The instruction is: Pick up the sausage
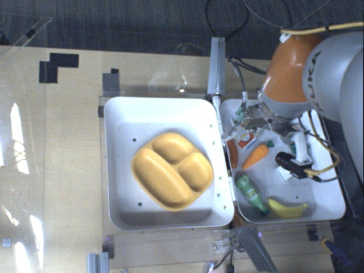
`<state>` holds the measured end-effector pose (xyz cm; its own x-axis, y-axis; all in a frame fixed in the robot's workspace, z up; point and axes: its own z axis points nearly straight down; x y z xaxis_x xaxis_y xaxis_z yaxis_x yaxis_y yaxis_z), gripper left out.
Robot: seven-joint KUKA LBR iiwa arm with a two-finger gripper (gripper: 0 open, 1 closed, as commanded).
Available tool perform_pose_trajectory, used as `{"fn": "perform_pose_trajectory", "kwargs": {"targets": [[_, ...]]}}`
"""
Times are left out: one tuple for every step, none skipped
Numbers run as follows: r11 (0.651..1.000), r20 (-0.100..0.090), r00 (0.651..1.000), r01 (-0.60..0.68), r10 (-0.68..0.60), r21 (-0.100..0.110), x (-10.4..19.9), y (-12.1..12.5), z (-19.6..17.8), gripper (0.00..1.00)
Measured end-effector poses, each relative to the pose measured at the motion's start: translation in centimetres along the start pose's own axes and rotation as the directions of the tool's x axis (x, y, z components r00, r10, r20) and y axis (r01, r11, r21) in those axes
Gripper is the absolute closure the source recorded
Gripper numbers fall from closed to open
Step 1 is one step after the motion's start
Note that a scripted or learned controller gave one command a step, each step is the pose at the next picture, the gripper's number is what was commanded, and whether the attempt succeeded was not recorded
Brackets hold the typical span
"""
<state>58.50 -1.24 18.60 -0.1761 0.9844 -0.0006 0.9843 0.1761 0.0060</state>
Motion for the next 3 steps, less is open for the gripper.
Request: {"fn": "perform_pose_trajectory", "kwargs": {"targets": [[1.0, 0.0, 1.0, -0.014, 0.014, 0.003, 1.11, -3.08, 0.11, 0.0], [1.0, 0.0, 1.0, -0.014, 0.014, 0.003, 1.1, -3.08, 0.11, 0.0], [1.0, 0.0, 1.0, -0.014, 0.014, 0.003, 1.1, -3.08, 0.11, 0.0]]}}
